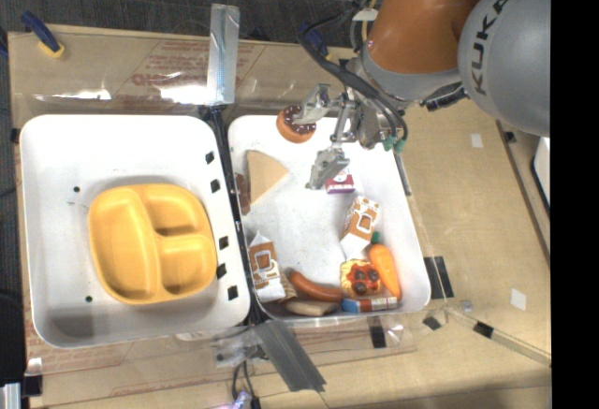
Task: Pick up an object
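The gripper [328, 168] is hovering over a small purple-and-white packet [340, 181] in the right bin [412, 239]; its grip state cannot be told. The packet is looking light and slightly slick, best pinched across its narrow sides.

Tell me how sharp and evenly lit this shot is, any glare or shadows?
Camera view: mostly sharp, evenly lit; glare on the tape strip and plastic sheet behind the bins; the yellow tray casts a soft grey shadow in the left bin; the gripper looks slightly soft, its details hard to resolve.
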